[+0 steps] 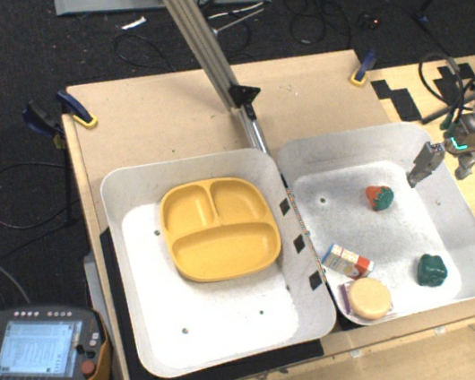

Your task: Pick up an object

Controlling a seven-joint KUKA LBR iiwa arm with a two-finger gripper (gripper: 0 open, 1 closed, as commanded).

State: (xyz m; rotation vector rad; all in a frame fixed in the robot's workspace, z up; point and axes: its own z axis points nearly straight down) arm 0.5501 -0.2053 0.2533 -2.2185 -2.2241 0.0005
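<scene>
The right bin [336,178] holds a small red and green object [380,197], a dark green object [431,270], a small white and red box [347,259] and a round tan object [369,298]. My gripper [443,167] hovers at the bin's right rim, to the right of and slightly above the red and green object. Its fingers [422,166] are spread open with nothing between them.
A yellow divided plate [221,228] lies in the left bin [158,335]. A slanted metal pole [204,40] rises from between the bins at the back. A teach pendant [39,356] sits off the bench at lower left. Blue and yellow clamps [76,108] grip the bench's back corners.
</scene>
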